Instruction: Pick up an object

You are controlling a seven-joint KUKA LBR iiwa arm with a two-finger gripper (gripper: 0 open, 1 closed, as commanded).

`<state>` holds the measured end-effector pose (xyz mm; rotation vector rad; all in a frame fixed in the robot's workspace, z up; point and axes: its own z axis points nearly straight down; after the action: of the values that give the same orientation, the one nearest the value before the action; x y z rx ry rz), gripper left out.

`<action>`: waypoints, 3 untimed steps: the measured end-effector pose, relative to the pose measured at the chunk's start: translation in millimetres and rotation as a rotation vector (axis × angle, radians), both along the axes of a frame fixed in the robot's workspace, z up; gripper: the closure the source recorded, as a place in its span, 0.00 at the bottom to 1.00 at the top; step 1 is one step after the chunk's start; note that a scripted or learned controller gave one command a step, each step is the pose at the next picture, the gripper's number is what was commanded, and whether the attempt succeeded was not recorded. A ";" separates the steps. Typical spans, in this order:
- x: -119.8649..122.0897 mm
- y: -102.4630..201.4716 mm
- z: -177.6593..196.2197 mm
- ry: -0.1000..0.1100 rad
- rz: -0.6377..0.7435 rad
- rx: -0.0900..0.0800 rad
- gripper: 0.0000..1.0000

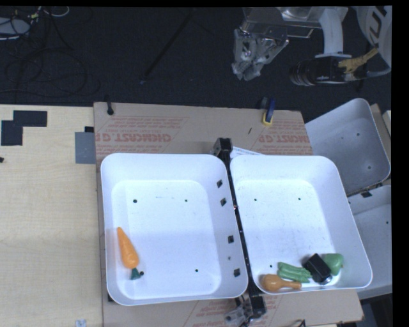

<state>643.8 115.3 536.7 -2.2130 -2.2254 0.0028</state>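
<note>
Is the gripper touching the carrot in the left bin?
Apart. The camera view shows the gripper up beyond the bins' far edge, while the carrot lies in the left bin's near-left corner.

Metallic grey tool [254, 56] of angular plates beneath a pale grey arm [332, 29]

A robotics lab: white bins [287, 172] on cardboard-covered bench [192, 128], loose cables [38, 16].

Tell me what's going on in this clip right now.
The gripper hangs above the bench, back beyond both bins, with nothing between its fingers. A carrot lies in the left bin, near its front left corner. In the right bin's front right corner sit a green toy, a black block and an orange piece. No pick has begun.
</note>
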 end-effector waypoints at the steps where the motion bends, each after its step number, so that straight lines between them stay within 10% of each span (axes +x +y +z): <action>1: -0.3 78.6 -0.2 0.000 0.002 -0.001 1.00; 3: 0.1 127.4 -29.3 0.005 -0.007 -0.004 1.00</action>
<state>643.9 242.7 507.4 -2.2203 -2.2180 0.0127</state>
